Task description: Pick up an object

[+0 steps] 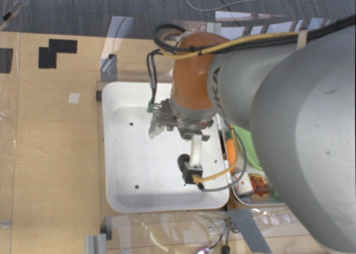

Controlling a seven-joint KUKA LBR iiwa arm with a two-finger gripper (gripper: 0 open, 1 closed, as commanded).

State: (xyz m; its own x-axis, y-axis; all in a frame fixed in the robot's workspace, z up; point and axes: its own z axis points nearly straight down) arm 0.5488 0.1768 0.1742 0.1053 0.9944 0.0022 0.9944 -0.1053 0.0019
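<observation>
My gripper [157,123] hangs over the left white bin [125,192], toward its upper middle, just below the orange wrist band. The view does not show anything held by it. In the right bin [240,197], mostly hidden under the arm, lie a green flat object [248,146], a thin orange stick-like object [229,148] along the bin's left wall, and a red and orange packet [259,186] near the front.
The big grey arm covers the right half of the view and most of the right bin. The wooden bench [50,153] stretches left of the bins, with black marks at its back left. A wall separates the two bins.
</observation>
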